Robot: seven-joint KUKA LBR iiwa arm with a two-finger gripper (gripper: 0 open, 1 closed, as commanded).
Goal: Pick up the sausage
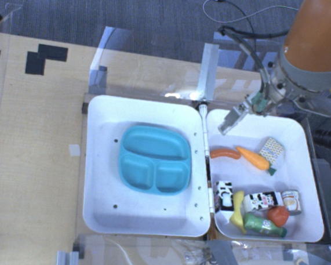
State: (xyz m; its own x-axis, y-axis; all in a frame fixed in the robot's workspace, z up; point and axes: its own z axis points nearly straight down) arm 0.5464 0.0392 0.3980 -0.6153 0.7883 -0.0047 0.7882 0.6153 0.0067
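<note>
The sausage (225, 154) is a short orange-red link lying flat in the right bin (309, 154), close to that bin's left wall. My gripper (227, 124) hangs slanted above the bin's far left corner, up and slightly left of the sausage and apart from it. Nothing shows in its grasp. An orange carrot (253, 158) lies just right of the sausage, almost end to end with it.
A patterned small box (271, 150) lies right of the carrot. At the bin's near side crowd a black-and-white carton (223, 196), a banana (237, 209), a second carton (262, 200), a green bottle (264, 226), a red fruit (278, 215) and a can (290, 200). The left bin (97, 210) holds a blue divided plate (154, 159).
</note>
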